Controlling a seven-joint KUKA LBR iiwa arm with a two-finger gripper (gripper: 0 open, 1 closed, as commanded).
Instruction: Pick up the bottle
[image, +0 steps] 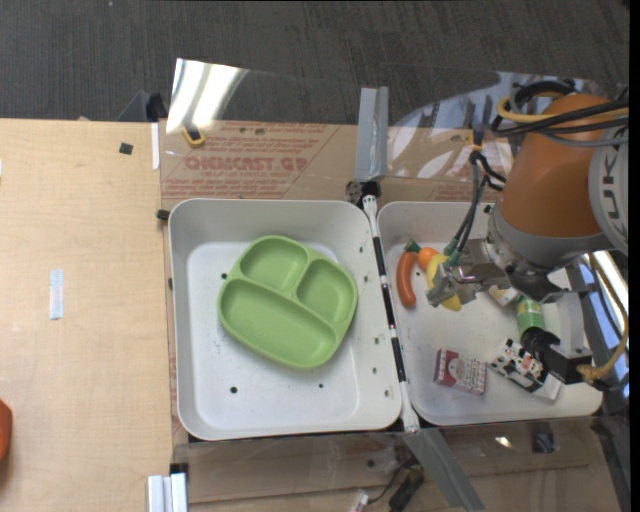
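Over the right bin (590, 398), the tool (447, 287) hangs — grip state unclear — near the green bottle (531, 318).

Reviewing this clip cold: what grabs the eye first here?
The green divided plate lies alone in the left bin. Next comes the arm's orange band over the right bin, its gripper low among small items: an orange-red sausage-shaped toy, a red-and-white packet and a green bottle.
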